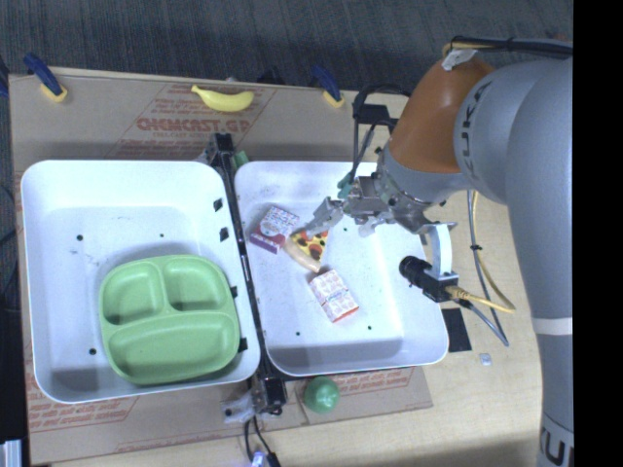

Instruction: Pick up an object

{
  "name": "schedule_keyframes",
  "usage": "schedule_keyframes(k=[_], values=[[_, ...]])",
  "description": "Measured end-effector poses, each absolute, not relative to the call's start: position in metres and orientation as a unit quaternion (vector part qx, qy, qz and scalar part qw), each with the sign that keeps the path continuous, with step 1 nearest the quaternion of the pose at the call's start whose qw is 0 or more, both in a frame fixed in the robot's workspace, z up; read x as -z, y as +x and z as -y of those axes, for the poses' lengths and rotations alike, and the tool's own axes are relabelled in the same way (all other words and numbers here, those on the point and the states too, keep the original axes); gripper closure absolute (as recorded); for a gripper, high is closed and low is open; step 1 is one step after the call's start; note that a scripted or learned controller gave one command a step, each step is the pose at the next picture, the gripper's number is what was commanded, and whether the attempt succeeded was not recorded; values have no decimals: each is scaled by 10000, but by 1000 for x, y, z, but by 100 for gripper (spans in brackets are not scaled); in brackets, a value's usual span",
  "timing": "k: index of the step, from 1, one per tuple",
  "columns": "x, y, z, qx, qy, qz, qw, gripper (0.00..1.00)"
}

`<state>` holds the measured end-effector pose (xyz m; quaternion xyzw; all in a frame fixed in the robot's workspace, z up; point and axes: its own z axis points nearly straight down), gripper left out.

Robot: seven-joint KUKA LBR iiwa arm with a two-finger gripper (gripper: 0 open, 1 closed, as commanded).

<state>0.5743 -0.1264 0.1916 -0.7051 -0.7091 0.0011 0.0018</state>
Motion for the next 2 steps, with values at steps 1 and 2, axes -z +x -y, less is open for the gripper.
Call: schedule_keyframes(k=[1,2], values=[[-280,524,97,0,-7049,7093,0,0],[-280,524,97,-3,-7050,7092,4,0]])
